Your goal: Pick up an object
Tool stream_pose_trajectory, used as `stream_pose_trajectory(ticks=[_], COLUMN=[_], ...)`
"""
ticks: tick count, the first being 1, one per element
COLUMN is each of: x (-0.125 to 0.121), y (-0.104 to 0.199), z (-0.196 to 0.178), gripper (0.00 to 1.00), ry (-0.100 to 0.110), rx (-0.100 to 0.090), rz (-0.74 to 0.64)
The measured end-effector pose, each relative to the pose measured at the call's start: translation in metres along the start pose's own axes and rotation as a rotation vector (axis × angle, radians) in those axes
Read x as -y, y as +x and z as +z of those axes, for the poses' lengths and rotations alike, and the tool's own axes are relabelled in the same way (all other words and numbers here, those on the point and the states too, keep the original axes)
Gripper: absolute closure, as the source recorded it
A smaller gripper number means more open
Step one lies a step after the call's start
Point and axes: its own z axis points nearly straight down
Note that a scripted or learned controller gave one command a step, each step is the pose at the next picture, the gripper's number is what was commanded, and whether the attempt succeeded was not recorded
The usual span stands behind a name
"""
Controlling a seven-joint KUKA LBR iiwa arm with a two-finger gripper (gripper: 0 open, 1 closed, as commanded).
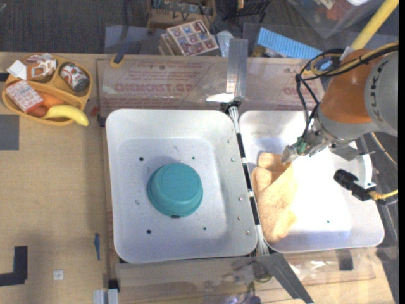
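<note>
A teal bowl [176, 189] lies upside down in the middle of the left bin [126, 138]. A tan, spongy cloth-like piece [275, 198] lies along the left side of the right bin [342, 230], stretching from the bin's middle toward its front edge. My gripper [296, 151] reaches in from the right and hangs low over the right bin. Its tip is at the upper right corner of the tan piece, and whether it touches is unclear.
A yellow tray [12, 103] with a banana [66, 113] and toy food sits on the bench at the far left. A flat cardboard sheet [164, 81] lies behind the bins. The arm's orange band [348, 97] looms above the right bin's back corner.
</note>
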Motion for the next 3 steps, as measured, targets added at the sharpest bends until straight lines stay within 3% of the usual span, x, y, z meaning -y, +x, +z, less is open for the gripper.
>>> stream_pose_trajectory(ticks=[1, 2, 3], x=[-0.057, -0.057, -0.010], y=[0.042, 0.042, 0.010], z=[-0.074, -0.074, 0.001], gripper=[1.00, 0.00, 0.00], ry=[0.013, 0.013, 0.014], rx=[-0.007, -0.007, -0.007], rz=[-0.062, -0.062, -0.042])
